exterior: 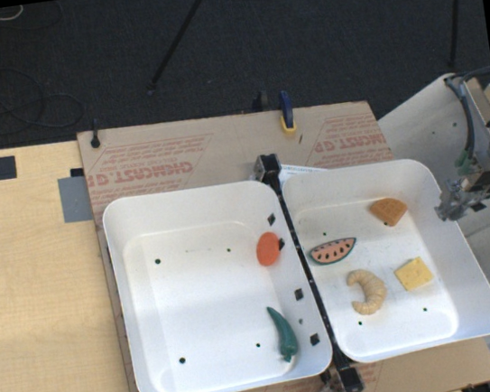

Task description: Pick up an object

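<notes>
The left bin (142, 297) holds an orange round fruit (269, 249) against its right wall and a green chili (283, 333) near its front right corner. In the right bin (465, 294) lie a watermelon slice (333, 250), a pale croissant (367, 291), a yellow block (414, 274) and a tan bread piece (389, 211). My gripper (462, 198) hangs just outside the right bin's right wall, level with the bread piece and apart from every object.
A black divider clamp (270, 170) sits where the two bins meet at the back, with another clamp (344, 384) at the front. A blue-and-yellow clamp (286, 111) holds the cardboard sheet (176, 160) under the bins. A white platform (434, 116) lies to the right.
</notes>
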Controlling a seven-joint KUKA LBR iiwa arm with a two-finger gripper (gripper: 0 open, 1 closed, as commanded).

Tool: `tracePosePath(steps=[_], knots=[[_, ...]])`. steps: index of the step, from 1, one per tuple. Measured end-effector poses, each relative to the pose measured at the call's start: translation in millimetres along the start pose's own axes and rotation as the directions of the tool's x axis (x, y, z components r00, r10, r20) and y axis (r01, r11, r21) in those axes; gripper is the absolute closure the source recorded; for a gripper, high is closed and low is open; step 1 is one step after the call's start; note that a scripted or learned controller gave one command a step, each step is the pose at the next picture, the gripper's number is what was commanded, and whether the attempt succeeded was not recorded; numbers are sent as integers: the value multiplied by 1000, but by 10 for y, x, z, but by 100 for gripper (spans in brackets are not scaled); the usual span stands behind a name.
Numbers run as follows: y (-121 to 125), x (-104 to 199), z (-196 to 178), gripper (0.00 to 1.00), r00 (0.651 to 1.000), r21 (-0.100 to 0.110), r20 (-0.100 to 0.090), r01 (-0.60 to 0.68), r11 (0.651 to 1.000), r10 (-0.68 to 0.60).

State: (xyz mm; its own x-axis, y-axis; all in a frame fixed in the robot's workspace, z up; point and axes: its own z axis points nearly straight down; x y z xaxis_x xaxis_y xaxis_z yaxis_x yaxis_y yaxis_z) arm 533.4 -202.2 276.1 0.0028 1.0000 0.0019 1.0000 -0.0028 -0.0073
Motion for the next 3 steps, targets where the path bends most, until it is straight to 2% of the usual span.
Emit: tracePosePath(steps=[1,2,3], knots=[[-261,669,668,100,1000,4,-4,7,1000,-7],[-582,397,1930,100,1000,-4,2,-1,1000,1],[-550,-81,467,100,1000,-20,9,0,1000,0]])
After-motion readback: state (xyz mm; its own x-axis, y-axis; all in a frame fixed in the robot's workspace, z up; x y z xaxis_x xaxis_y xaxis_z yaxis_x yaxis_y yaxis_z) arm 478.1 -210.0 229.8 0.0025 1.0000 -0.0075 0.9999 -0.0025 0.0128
